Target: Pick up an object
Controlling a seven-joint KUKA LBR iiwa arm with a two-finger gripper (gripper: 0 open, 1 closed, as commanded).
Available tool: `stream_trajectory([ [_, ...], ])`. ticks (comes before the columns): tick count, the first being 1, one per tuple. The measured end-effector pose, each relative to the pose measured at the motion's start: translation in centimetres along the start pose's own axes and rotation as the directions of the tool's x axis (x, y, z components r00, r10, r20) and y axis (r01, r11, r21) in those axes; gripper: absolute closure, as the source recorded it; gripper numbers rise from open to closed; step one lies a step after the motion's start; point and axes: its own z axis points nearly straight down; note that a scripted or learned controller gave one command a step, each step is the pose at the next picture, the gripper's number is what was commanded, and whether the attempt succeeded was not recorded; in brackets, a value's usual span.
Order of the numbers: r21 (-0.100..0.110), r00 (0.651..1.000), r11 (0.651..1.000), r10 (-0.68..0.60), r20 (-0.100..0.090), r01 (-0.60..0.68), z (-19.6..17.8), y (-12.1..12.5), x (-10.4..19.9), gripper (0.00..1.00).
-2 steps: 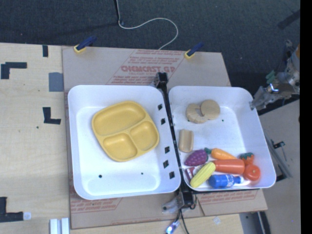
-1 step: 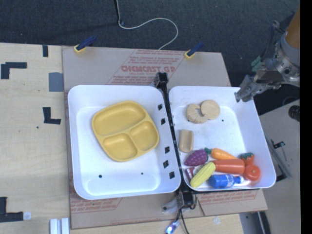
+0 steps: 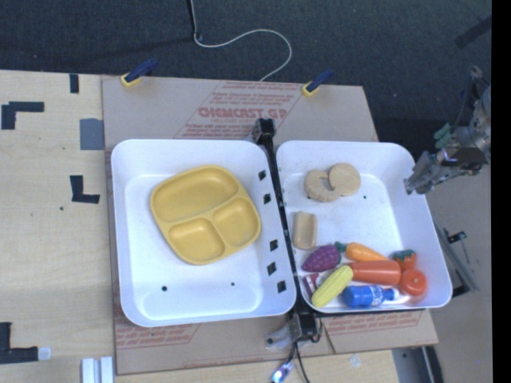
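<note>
A yellow divided plate (image 3: 206, 213) is held in the left bin (image 3: 128, 238). In the right bin (image 3: 399, 206), cookies (image 3: 331, 182), a bread piece (image 3: 304, 230), grapes (image 3: 322, 257), corn (image 3: 332, 285), a carrot (image 3: 366, 253) and a bottle (image 3: 369, 296) are gathered. The hand (image 3: 421, 172) is seen at that bin's right rim; its state cannot be told. Cardboard (image 3: 231, 110) covers the bench (image 3: 40, 214).

Wooden worktop (image 3: 48, 214) carries a cardboard sheet (image 3: 231, 110) held by two blue-and-yellow clamps (image 3: 140, 72). A white cable (image 3: 239, 38) loops across dark carpet (image 3: 359, 22) behind.
</note>
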Motion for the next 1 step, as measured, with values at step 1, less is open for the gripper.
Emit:
stream_trajectory([
  [1,0.0,1.0,1.0,0.0,0.0,0.0,0.64,-2.32,-2.41,1.0],
])
